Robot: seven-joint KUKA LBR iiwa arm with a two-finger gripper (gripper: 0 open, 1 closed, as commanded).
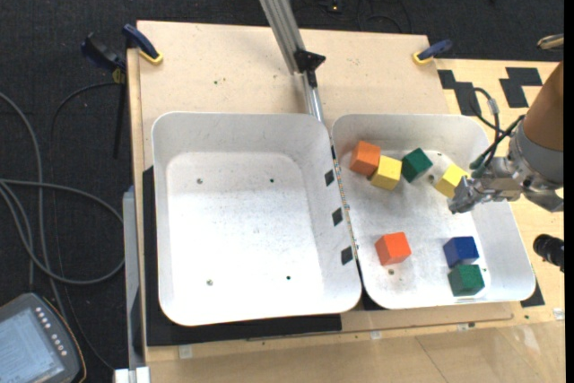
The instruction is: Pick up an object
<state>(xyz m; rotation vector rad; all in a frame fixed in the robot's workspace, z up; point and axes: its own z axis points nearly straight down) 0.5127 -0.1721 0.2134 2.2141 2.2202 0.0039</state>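
Two shallow white bins side by side on a pale wooden bench [233, 72].

Left bin [170, 193]: bare speckled floor, a few dark specks, nothing else to record.

Right bin [502, 269]: seven blocks in all.
- Orange block [365, 158] near the far left corner, touching a yellow block [387, 172] just beside it.
- Dark green block [416, 164] next along the far side, just beside that yellow block.
- Second yellow block [449, 180] toward the right wall, tilted, with a small white piece [437, 163] between it and the dark green block; nature of that piece not discernible.
- Second orange block [393, 248] alone on the floor, toward the near left corner, well apart from the far group.
- Blue block [460, 250] near the near right corner, touching a green block [466, 280] that sits against the near rim.

Grey arm with orange band [549, 117] entering over the right rim. Gripper [462, 197] low over the right bin, just beside the tilted yellow block on its near right side. Fingertips too small and dark to separate: open or closed, cannot tell. No block seen between them.

Blue-and-yellow clamps at the far left [143, 44] and far right [432, 50] corners of the bench. Metal pole [278, 9] slanting down to the far edge where the two bins meet.
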